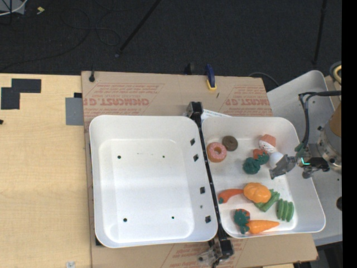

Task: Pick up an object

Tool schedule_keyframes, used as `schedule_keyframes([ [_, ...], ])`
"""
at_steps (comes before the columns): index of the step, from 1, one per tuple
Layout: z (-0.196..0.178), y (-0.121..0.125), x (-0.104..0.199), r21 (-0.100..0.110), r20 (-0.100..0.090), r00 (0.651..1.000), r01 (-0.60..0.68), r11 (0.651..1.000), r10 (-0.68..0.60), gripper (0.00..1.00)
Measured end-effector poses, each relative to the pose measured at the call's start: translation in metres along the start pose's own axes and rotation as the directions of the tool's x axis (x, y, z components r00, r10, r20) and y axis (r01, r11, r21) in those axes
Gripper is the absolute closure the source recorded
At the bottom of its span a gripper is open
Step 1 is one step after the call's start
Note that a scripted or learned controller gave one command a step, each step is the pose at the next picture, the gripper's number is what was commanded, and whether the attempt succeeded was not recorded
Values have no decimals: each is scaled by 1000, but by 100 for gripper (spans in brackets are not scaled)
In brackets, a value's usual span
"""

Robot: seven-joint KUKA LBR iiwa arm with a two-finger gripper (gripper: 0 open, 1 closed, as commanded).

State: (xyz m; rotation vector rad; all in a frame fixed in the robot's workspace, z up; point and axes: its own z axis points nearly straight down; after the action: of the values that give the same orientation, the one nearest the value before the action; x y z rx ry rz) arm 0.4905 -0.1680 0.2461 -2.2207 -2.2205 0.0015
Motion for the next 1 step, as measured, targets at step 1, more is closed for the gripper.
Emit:
schedule_keyframes([
  [1, 165, 29, -46, 0, 1, 1000, -1, 1000, 1, 0],
])
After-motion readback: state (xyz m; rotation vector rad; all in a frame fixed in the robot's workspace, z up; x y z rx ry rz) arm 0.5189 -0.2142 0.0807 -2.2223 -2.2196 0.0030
